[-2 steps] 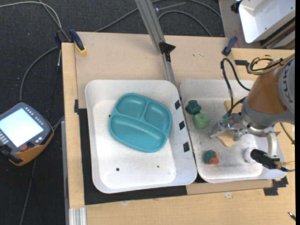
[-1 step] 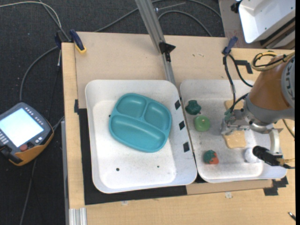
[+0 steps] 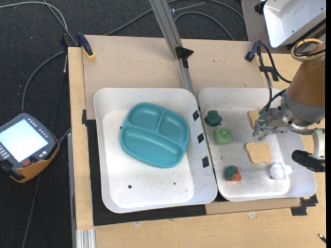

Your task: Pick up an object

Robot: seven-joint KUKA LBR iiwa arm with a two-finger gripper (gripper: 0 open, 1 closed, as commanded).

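Though its state is unclear, hand [image 3: 264,129] over toast slice [image 3: 258,152], apparently squarish, flat, no clear long axis.

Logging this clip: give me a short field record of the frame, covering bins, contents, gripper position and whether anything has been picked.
left bin: holds a teal divided plate
right bin: holds a dark green toy, a green apple, a tan bread slice, a red and green toy, a white object
gripper: low over the right bin, just above the bread slice in the image
object picked: none seen between the gripper's fingers
arm: reaches in from the right edge
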